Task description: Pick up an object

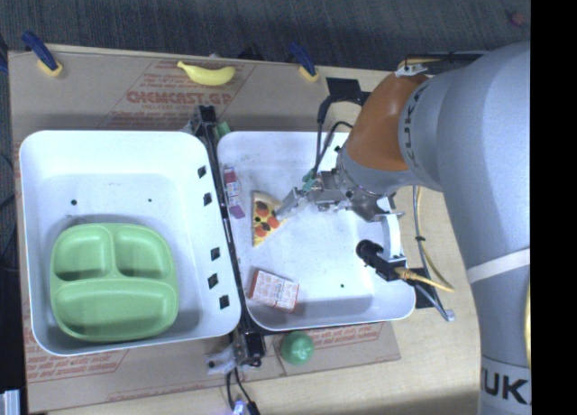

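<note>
The gripper (pixel 290 201) reaches left into the right bin (pixel 361 309), its tip just beside the pizza slice (pixel 261 217); whether it is open or clenched I cannot tell, since the wrist hides much of it. A small box (pixel 272 289) lies nearer, its print too small to read. A slim purple item (pixel 233 191) lies along the bin's left wall. The left bin (pixel 54 156) holds a green tray (pixel 113 281). Beyond the bins lies a banana (pixel 206 71) on cardboard (pixel 171 97) printed "CHEMCAST". A green ball (pixel 296 347) sits on the near side. The arm's lettering, "UK", is cut off.
</note>
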### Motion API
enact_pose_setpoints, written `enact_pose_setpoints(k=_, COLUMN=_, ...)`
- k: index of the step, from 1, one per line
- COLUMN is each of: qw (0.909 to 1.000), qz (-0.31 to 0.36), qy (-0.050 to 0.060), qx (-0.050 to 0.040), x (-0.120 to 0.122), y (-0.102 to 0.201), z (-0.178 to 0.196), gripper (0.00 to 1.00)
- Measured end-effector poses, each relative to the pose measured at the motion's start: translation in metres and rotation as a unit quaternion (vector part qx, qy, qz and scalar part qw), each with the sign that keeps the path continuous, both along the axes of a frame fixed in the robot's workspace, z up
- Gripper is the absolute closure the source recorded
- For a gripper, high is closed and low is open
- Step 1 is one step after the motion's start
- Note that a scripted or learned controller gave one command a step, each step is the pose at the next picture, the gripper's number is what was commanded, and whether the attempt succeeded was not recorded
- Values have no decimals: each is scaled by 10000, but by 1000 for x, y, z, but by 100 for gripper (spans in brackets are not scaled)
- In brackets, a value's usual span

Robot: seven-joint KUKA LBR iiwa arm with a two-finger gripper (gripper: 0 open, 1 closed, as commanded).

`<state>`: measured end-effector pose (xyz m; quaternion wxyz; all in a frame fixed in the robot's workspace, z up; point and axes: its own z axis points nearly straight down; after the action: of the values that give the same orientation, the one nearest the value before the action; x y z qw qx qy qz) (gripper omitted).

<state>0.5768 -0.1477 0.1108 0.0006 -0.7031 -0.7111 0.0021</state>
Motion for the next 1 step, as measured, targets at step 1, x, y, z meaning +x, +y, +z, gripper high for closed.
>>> enact_pose_setpoints(k=1, qw=10000, qz=17, qy=4, qx=-4, x=0, y=0, z=10, gripper=100)
